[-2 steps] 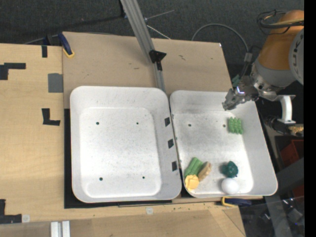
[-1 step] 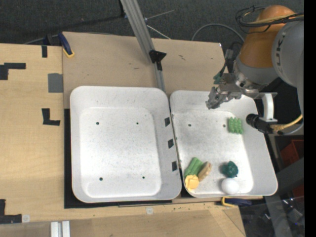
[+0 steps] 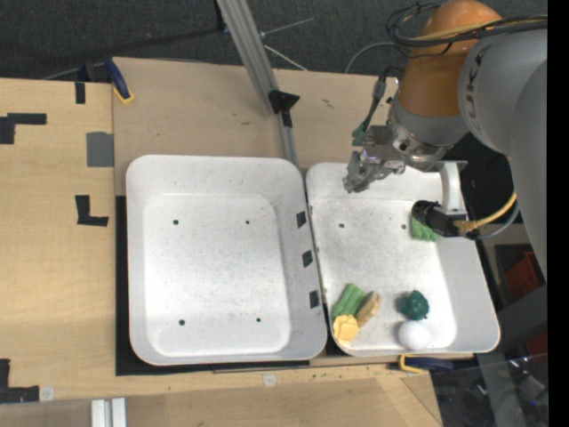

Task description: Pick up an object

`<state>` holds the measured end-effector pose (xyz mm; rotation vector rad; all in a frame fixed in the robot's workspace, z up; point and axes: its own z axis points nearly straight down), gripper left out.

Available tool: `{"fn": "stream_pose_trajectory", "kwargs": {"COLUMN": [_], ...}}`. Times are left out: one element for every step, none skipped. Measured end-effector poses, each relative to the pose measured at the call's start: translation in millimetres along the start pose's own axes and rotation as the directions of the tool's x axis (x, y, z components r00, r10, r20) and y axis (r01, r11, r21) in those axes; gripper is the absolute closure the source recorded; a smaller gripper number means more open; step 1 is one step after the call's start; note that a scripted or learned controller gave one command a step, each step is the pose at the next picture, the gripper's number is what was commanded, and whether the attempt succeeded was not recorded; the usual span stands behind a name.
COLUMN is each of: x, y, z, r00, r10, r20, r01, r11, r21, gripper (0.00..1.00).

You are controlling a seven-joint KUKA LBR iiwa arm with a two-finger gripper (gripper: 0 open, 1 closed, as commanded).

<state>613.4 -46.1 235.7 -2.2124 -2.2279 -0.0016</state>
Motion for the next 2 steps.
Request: {"fn": "stream_pose_trajectory", "kwargs": {"x": [54.4, 108.6], "y": [-1.9, 4.1], "z": [-7.6, -12.8], "r00": [1.000, 1.000], "r10": [0.000, 0.000], "r20": [0.000, 0.000], "r01": [0.000, 0.000], "r11": [1.000, 1.000], "r21": [0.001, 0.000], "gripper": [1.00, 1.00]}}
